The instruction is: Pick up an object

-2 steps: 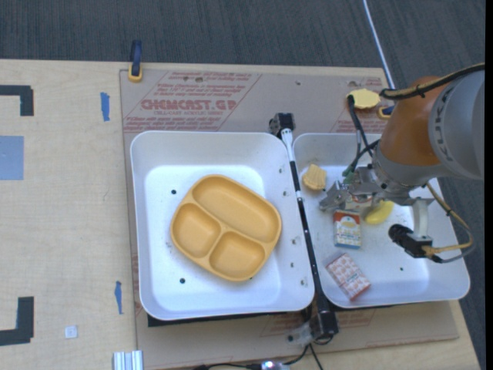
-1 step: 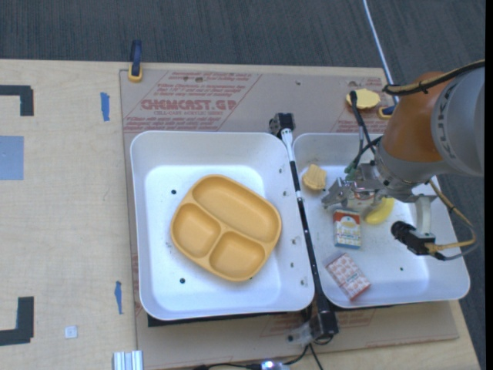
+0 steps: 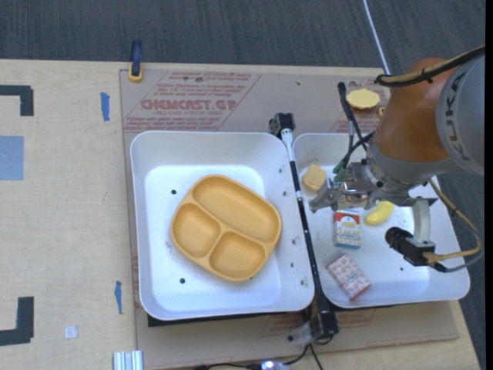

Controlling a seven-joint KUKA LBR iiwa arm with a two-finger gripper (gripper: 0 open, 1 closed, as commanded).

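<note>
The tool (image 3: pixel 337 193) hangs just beside the cheese wedge (image 3: pixel 313 178); its opening cannot be told, and the arm (image 3: pixel 420 122) hides the right bin (image 3: pixel 451 284).

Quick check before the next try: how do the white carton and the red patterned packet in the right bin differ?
The white carton lies nearly square to the view, just below the gripper; the red patterned packet lies skewed, nearer the bin's front edge. The carton is white with a red top and an orange mark; the packet is checked pink-red all over. Both are small boxy packs in the right bin.
</note>
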